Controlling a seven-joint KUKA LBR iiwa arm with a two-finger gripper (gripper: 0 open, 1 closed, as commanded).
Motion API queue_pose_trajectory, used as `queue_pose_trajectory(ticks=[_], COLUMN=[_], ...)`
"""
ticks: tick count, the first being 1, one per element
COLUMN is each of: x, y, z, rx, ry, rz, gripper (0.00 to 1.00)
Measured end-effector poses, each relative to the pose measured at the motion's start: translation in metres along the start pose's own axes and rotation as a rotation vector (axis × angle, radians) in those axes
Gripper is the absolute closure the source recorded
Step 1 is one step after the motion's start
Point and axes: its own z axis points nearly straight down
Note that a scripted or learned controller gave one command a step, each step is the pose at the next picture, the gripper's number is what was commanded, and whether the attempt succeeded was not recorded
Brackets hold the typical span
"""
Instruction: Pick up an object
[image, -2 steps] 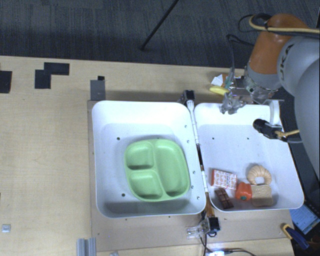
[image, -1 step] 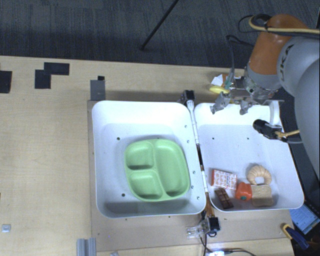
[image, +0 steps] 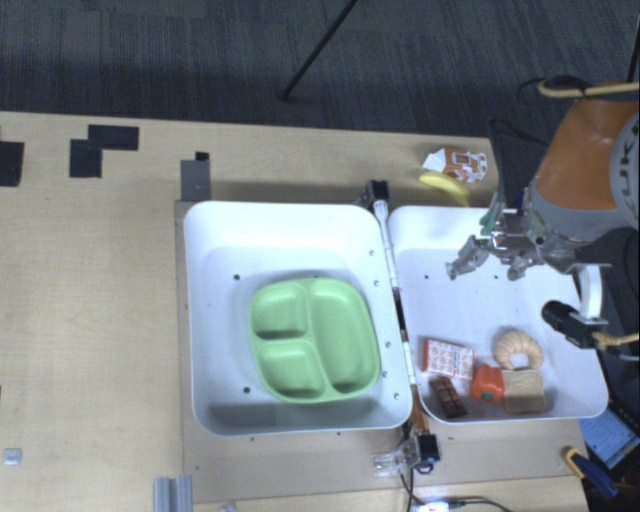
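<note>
A: Where do the candidate objects lie relative to the gripper (image: 490, 262)?

B: All sit in the right bin (image: 420, 235), clustered along its near edge. The gripper hangs over the far part of that bin, well apart from the cluster. Nearest it is a ring-shaped pastry (image: 518, 349). Below the pastry rests a tan block (image: 525, 389), with an orange block (image: 487, 383) touching its left side.

A: And further left?

B: A white and red packet (image: 447, 357) lies left of the orange block, and a dark brown bar (image: 449, 396) lies just below the packet, near the bin's front corner.

A: State of the gripper?

B: The two fingers are spread, one tip (image: 460, 265) angled left, the other (image: 516, 268) pointing down toward the bin floor. Nothing sits between them. No contact with any object is visible.

A: Anything else on the bench?

B: The left bin (image: 215, 250) carries a green divided tray (image: 313, 338). Beyond the right bin's far rim, on the bench, lie a small printed wrapper (image: 459, 163) and a yellow piece (image: 444, 184) just beside it.
</note>
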Motion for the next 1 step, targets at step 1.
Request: queue_pose_trajectory(ticks=[1], x=[-0.015], y=[-0.0794], z=[-0.0522], rx=[0.0], ry=[0.0], rz=[0.001], gripper=[0.0])
